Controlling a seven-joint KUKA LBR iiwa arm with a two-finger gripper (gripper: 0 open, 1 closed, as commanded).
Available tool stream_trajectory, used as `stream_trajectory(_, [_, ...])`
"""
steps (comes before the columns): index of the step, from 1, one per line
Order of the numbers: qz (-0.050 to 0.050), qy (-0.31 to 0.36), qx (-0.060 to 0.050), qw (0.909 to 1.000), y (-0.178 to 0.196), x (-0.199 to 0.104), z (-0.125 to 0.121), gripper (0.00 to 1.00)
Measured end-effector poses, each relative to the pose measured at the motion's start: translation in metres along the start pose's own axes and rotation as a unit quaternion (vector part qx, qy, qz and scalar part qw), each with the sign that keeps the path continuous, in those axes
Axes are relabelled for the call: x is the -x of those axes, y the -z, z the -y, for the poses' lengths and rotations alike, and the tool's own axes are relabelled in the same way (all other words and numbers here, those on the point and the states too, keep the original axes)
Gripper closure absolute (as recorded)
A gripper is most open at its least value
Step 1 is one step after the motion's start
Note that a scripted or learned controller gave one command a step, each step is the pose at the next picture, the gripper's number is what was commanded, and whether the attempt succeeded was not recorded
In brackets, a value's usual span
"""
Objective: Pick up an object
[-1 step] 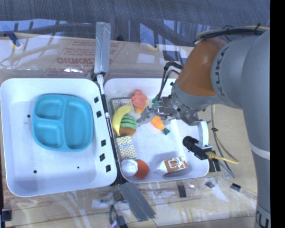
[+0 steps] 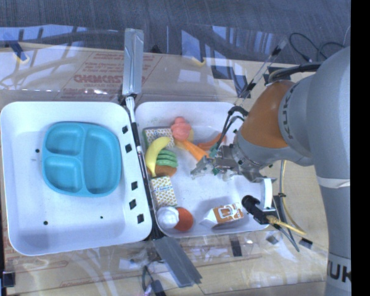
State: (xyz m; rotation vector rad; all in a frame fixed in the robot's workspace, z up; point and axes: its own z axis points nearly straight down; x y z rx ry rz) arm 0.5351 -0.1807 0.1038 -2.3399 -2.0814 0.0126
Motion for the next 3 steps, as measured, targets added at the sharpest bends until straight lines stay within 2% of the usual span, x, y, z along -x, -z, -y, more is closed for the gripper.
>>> stream_trajectory(1, [0.000,-0.030,0.004,0.9995,-0.014,-0.018,-0.077,0.00])
stream_trajectory(2, [0.000,-0.028,0.001,0.9996,-0.007,-0.018,-0.076,1.00])
stream_trajectory(3, [0.000,0.001,0.004,1.0000,0.092,-0.049,-0.078,1.00])
